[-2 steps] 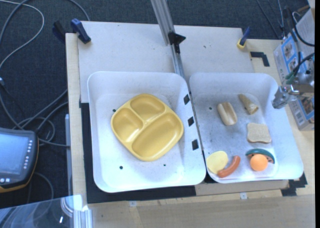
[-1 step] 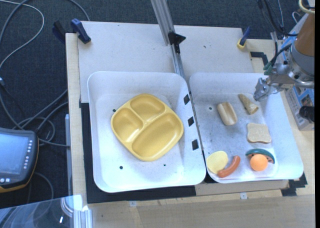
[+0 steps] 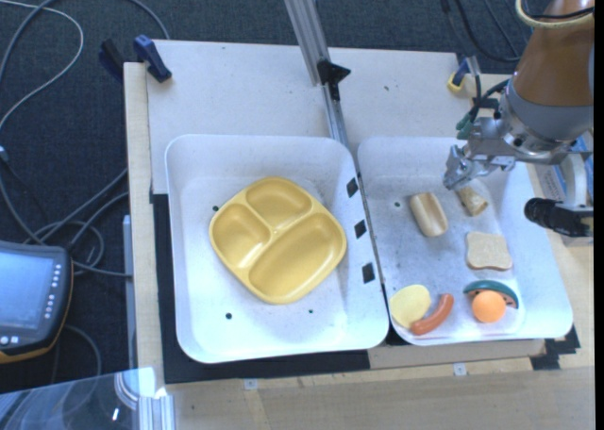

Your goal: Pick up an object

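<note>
**Arm poised over the right bin's far end**

Camera view: the arm is seen entering from the right, its orange band uppermost and partly cut off by the frame's top and right edges; the wrist is bent down over the far part of the right bin. The gripper is held low there, just beside a small tan piece; whether that piece is touched cannot be told, and how far the gripper is parted cannot be told either, the metal being small and blurred.

No writing can be read anywhere.

In the right bin a bun, a toast slice, an orange, a sausage and a yellow disc are seen; a teal item behind the orange is mostly hidden. A yellow tray lies in the left bin.
</note>
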Robot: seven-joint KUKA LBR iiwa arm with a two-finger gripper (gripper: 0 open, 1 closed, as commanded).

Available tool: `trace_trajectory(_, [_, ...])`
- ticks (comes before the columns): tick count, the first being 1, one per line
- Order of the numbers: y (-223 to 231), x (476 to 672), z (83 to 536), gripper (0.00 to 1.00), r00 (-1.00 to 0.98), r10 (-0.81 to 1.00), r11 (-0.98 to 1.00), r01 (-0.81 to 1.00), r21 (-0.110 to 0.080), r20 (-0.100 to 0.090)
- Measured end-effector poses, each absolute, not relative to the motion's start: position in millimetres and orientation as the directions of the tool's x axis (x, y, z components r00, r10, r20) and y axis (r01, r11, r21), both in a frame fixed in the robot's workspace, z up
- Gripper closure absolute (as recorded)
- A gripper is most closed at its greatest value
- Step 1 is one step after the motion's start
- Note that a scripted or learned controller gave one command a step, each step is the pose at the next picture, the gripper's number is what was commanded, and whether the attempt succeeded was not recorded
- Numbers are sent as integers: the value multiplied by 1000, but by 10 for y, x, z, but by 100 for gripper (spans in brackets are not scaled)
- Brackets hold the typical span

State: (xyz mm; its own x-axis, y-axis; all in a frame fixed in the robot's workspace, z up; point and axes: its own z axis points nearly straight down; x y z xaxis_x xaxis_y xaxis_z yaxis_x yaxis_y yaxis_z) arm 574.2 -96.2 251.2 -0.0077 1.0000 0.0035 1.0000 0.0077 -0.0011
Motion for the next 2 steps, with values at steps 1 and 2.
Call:
trace_trajectory(1, [-392, 5833, 2378, 100, -7, 1000, 7, 1000, -4, 3])
trace_trajectory(2, [116, 5930, 2447, 100, -8, 1000, 8, 1000, 2, 2])
